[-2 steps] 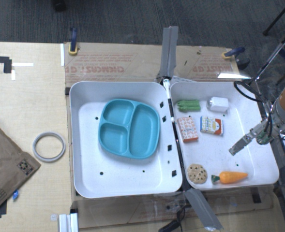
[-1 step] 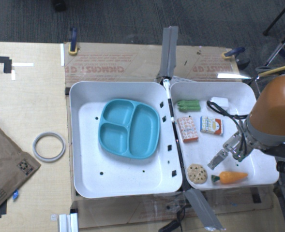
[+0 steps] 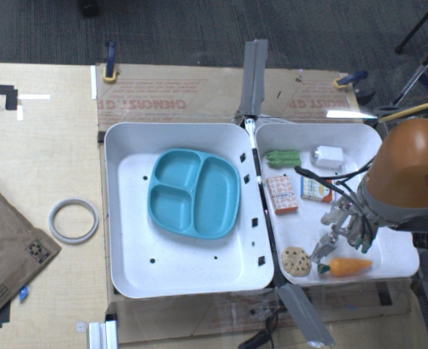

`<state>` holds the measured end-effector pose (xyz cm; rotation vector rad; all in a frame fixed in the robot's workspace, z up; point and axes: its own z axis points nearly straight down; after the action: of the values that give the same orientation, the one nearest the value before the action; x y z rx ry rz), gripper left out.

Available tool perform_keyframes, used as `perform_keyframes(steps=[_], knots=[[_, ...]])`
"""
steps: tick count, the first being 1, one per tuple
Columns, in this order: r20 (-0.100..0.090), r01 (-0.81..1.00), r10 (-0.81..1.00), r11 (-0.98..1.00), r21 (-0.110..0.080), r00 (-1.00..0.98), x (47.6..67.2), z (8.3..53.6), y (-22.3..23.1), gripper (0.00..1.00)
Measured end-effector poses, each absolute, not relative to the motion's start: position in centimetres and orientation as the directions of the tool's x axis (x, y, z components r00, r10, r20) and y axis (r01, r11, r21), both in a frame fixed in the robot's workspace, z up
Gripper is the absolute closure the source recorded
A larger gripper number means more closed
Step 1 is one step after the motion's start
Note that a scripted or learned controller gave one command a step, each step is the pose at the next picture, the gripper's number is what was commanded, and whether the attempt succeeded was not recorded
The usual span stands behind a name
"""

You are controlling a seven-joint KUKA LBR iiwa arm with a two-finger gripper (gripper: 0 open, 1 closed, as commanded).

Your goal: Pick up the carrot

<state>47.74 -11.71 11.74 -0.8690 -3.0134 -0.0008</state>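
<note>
Carrot (image 3: 350, 267) lies flat in the right bin (image 3: 399, 264), near the front wall, leafy end pointing left toward the cookie (image 3: 296, 261). Tool (image 3: 328, 244) hangs just above and left of it, tips close to the green end. Can't tell whether it is spread or pressed together; nothing visibly pinched between it.

Risks from here:
- Tool sits off the carrot's middle, so a close may catch only the stub end and the carrot pivots or slips out.
- Carrot is near the bin's front wall; a push could wedge it there.
- Cookie is just beside the tool and could get nudged or grabbed instead.
- Round, tapered body probably rolls under a glancing touch.

Blue divided plate (image 3: 195, 193) in the left bin is well apart.
</note>
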Motion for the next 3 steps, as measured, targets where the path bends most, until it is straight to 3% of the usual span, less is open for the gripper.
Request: perform_keyframes(steps=[1,2,3], knots=[[0.005,0.766,0.766,0.643,-0.002,-0.643,47.6,9.1,-9.4,0.00],[0.002,0.684,0.684,0.730,-0.001,-0.730,47.8,19.4,-16.6,0.00],[0.006,0.397,0.397,0.918,0.000,-0.918,47.7,13.6,-12.2,0.00]])
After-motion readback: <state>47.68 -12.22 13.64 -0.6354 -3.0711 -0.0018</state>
